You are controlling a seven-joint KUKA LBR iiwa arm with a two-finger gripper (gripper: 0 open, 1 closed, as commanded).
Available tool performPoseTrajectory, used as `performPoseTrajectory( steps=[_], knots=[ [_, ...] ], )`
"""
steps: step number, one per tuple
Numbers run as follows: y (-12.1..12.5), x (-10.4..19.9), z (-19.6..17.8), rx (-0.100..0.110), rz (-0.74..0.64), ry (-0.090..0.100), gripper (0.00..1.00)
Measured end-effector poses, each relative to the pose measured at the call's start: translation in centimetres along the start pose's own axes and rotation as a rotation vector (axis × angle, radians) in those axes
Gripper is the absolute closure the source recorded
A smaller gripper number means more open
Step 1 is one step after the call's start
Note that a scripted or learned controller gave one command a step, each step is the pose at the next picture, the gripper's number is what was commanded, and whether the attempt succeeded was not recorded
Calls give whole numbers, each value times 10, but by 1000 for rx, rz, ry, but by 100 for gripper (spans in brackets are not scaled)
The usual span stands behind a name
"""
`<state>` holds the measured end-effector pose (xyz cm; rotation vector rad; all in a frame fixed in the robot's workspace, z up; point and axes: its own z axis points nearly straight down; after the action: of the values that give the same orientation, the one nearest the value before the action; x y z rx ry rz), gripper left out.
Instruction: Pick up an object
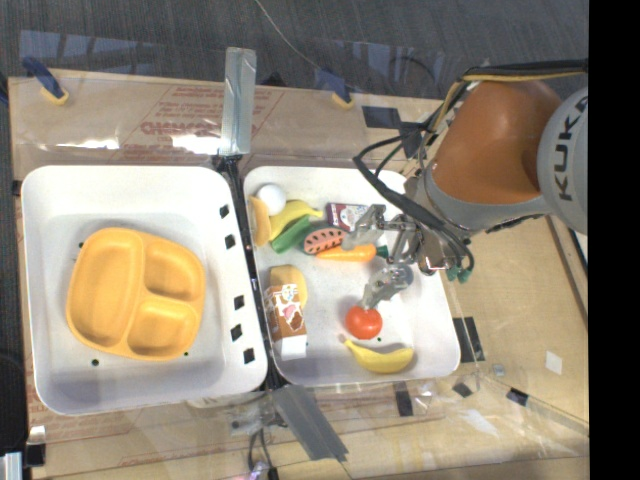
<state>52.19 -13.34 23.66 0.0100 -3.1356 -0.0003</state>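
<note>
In the right bin [440, 343], end effector [385, 286] above tomato [364, 321], grip state unclear, carrot [347, 254] partly hidden by the arm.

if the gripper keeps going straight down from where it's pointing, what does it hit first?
Most likely the tomato: the gripper points down-left in the camera view and hangs just above it in the right bin. Depth is unclear from this slant, so it could land on bin floor just beside it.
</note>
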Motion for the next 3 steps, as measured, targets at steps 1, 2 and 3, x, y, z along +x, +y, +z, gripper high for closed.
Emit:
performPoseTrajectory(
  steps=[1, 2, 3],
  knots=[
    [-21, 11, 147, 0, -75, -5, 0],
    [-31, 27, 148, -3, -149, -1, 0],
    [-26, -105, 78, 0, 4, -8, 0]
  ],
)
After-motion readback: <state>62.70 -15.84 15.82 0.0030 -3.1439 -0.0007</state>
